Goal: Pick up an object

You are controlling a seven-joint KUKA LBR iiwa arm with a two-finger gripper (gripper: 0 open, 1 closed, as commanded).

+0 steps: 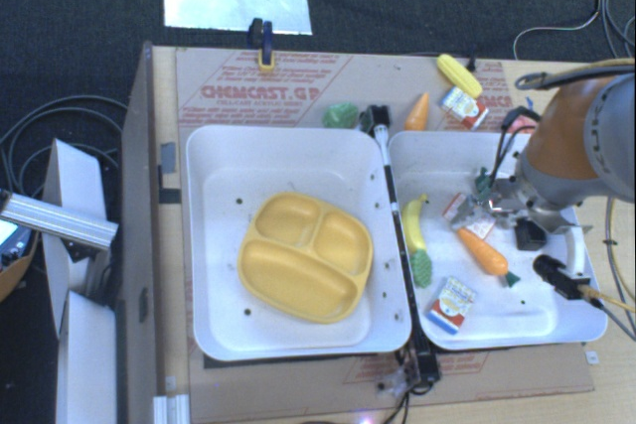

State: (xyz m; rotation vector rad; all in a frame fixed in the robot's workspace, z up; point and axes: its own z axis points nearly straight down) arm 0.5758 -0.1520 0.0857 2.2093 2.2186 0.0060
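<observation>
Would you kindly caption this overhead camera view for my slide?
Gripper poised in the right bin over a carton beside the toy carrot; yellow tray in the left bin.

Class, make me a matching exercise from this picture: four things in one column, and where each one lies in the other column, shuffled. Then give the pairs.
Things:
1. yellow tray
2. carrot
3. banana
4. corn cob

Places:
A. on the cardboard behind the bins
B. right bin, beside the divider
C. left bin
D. right bin, below the claw

Pairs: 1-C, 2-D, 3-B, 4-A
</observation>
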